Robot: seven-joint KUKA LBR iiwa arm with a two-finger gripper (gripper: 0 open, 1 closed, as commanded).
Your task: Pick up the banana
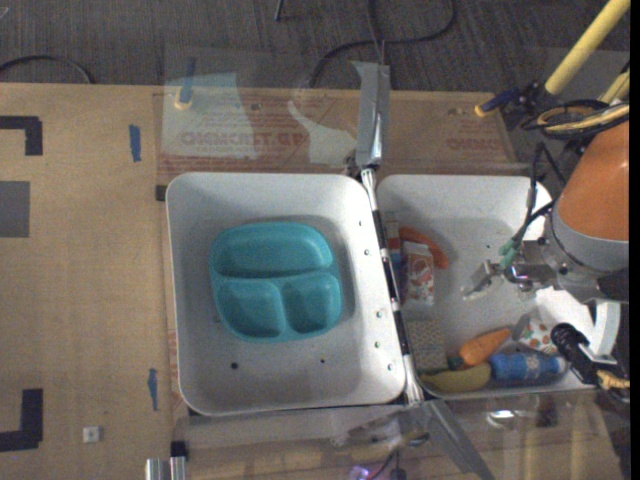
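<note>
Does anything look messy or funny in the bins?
Nothing looks broken or spilled. The right bin is a jumble: the banana, a carrot and a blue bottle crowd its near edge.

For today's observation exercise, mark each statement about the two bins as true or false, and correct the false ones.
1. The teal tray lies in the left bin. True.
2. The banana lies in the left bin. False: it lies in the right bin, near its front edge.
3. The carrot lies just behind the banana. True.
4. The pincer grips the banana. False: it hovers over the right bin, apart from the banana, with nothing between its fingers.
5. The blue bottle lies on the tray. False: it lies in the right bin, right of the banana.
</note>
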